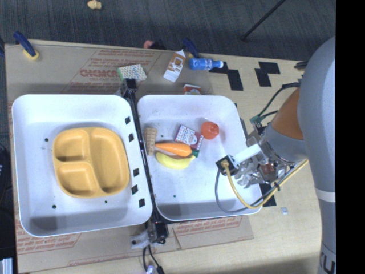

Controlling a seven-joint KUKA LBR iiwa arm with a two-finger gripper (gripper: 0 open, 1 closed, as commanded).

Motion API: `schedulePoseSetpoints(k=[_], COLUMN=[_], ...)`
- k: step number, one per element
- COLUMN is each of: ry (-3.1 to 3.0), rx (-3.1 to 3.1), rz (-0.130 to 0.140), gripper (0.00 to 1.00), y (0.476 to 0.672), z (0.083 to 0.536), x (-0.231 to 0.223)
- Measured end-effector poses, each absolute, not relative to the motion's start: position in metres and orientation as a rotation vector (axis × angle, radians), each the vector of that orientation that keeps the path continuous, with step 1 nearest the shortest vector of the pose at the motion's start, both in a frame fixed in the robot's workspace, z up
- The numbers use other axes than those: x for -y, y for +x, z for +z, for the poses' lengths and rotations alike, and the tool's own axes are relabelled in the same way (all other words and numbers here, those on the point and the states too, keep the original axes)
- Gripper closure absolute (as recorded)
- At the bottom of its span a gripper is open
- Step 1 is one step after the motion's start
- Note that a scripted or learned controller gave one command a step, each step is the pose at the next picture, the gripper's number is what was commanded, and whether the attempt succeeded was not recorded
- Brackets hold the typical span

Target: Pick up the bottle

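Gripper point(251, 173) hangs over right bin's point(171, 210) right edge; can't tell its state, nothing seen in it. Blue bottle point(204, 64) lies outside, on bench behind the bin. Reach past rim, align w/ its long axis.

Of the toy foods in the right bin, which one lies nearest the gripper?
The yellow banana, at the near end of the cluster; the carrot, tomato and cone lie farther from the gripper.

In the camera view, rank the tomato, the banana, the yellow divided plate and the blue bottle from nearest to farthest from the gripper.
From the gripper:
1. Tomato, right bin.
2. Banana, right bin; nearly as close as the tomato.
3. Blue bottle, on the bench beyond the bins.
4. Yellow divided plate, left bin.
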State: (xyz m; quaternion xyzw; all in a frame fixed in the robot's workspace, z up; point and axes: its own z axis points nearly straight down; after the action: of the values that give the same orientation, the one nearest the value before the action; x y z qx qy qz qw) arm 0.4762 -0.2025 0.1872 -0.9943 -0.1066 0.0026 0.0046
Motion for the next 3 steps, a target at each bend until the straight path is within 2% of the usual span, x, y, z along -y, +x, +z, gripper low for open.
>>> schedulePoseSetpoints(k=[1, 2, 3], ry=[-3.109, -3.112, -3.100], rx=[0.346, 0.385, 0.485], rz=[0.012, 0.008, 0.005], gripper=[1.00, 1.00, 1.00], y=[0.476, 0.477, 0.476], z=[0.197, 0.184, 0.191], x=[0.202, 0.156, 0.203])
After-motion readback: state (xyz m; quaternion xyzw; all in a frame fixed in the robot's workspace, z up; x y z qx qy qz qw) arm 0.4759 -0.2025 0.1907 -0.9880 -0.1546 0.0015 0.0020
